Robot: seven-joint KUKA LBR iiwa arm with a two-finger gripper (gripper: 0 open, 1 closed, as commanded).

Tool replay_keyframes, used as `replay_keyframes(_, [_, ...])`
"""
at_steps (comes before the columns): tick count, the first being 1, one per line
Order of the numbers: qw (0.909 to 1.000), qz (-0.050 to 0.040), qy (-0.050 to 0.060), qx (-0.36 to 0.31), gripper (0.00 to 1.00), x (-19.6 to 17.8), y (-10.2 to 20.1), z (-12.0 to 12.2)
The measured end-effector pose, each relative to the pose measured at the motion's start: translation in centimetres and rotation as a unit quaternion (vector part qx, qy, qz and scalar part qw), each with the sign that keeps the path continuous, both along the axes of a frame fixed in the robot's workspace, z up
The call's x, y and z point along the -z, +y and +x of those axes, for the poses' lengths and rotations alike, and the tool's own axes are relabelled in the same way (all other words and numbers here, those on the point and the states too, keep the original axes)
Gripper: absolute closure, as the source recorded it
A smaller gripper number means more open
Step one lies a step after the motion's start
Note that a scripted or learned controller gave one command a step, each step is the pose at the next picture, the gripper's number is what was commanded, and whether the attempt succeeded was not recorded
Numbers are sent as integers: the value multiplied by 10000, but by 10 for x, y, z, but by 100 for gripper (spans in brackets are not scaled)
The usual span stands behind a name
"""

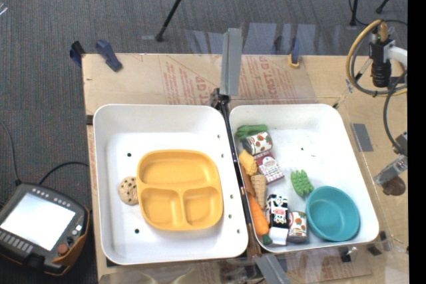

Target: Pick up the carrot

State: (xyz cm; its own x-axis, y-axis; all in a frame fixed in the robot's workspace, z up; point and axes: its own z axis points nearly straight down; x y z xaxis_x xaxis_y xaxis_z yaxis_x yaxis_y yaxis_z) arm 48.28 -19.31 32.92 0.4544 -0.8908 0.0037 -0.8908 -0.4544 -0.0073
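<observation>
Looking down at the bench, I see the carrot [259,215] in the right bin [326,122]. It lies along that bin's left wall towards the near end, with its orange body running near to far. Just beyond its far end sits a tan, cone-like piece [257,187], and beyond that a yellow corn cob [247,161]. A cow-patterned carton [277,208] stands just to the right of the carrot, touching it or nearly so. A smaller carton with a red picture [297,225] is at the near wall beside it.

A teal bowl [333,213] rests upright in the near right corner of the same bin. A bumpy green item [302,183] lies just to the far left of the bowl. Further back along the left wall are a pink carton [270,168], a small strawberry carton [258,142] and a dark green leafy piece [249,130].

The left bin [116,122] holds a yellow divided plate [180,191] lying flat in the middle. A cookie [128,190] touches the plate's left edge.

As for the gripper, I cannot tell whether it is released or clenched. Nothing is closed on the carrot, which lies in the bin.

A yellow and black bundle of cables [373,60] hangs at the far right, past the bins. A handheld control pendant with a pale screen [40,226] sits on the floor at the near left.
</observation>
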Motion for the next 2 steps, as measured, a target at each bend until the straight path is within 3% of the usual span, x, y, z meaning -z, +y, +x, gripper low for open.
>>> replay_keyframes(1, [9856, 35, 56, -1688, 100, 22, -6, -6])
replay_keyframes(2, [9621, 23, 36, -2727, 100, -4, -8, 5])
